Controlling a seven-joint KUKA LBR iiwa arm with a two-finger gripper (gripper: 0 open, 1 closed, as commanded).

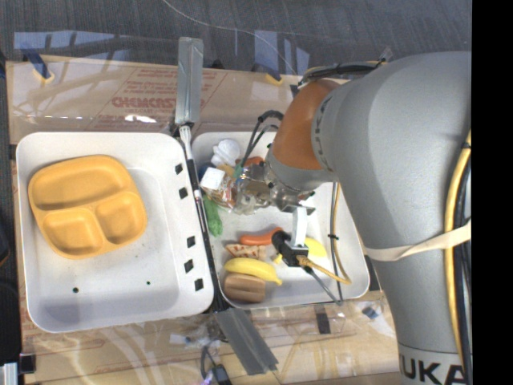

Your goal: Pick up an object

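My gripper (244, 192) reaches down into the right bin (353, 275), over its middle, with the grey arm and orange band above it. Toy foods lie around it: a white round piece (227, 149) at the back, a white block (212, 178) beside it, a green piece (214, 218) along the left wall, an orange-red carrot shape (258, 237), a pizza-like slice (243, 251), a yellow banana (252, 269) and a brown bun (243, 288) at the front. Another yellow piece (317, 249) lies to the right. The arm hides the fingertips.
The left bin (48, 311) holds a yellow divided tray (86, 204) at its back left. A grey clamp bar (189, 79) stands between the bins at the far edge. The arm's bulk covers the right side of the right bin.
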